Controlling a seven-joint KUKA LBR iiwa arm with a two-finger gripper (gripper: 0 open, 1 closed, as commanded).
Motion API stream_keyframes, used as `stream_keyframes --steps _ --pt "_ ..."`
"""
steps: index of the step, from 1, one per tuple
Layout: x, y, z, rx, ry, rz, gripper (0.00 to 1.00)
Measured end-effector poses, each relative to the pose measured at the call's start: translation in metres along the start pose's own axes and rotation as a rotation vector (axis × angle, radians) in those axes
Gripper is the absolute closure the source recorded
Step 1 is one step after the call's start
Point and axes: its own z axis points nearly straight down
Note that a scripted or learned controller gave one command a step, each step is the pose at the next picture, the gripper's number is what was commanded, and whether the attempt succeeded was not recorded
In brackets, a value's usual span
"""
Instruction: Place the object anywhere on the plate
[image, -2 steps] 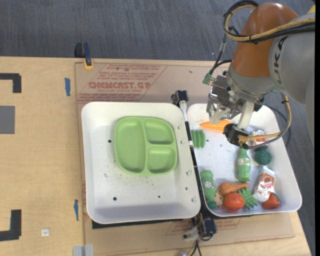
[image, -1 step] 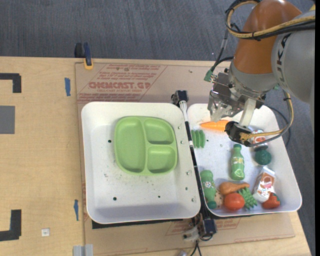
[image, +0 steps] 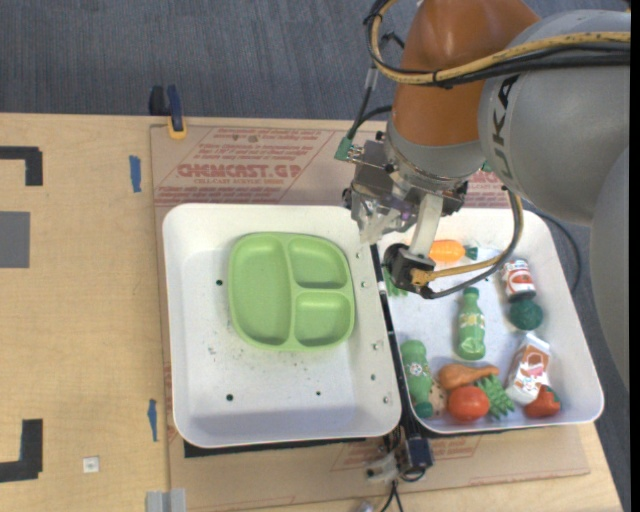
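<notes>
A light green divided plate (image: 290, 290) lies in the left white bin (image: 200, 380), toward its back half, with nothing on it. My gripper (image: 375, 225) hangs over the ridge between the two bins, near their back edge and just right of the plate's far corner. I see nothing held beneath it. An orange toy carrot (image: 447, 251) lies in the right bin (image: 585, 385) just to the right of the gripper.
The right bin also holds a green bottle (image: 470, 325), a small red-labelled bottle (image: 516, 278), a dark green ball (image: 525, 315), a white carton (image: 530, 367), a red tomato (image: 467, 402), a brown drumstick (image: 465, 376) and a green can (image: 415, 360). Brown cardboard (image: 250, 165) lies behind the bins.
</notes>
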Motion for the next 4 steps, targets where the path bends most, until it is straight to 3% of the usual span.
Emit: stream_keyframes --steps 1,2,3,4 --pt "0.038 -0.024 0.049 0.004 -0.002 -0.329 1.0" --pt "0.022 -0.024 0.089 0.003 -0.002 -0.397 1.0" --pt "0.034 -0.017 0.048 -0.002 -0.001 -0.822 1.0" --pt "0.035 -0.016 0.038 -0.005 -0.001 -0.821 1.0"
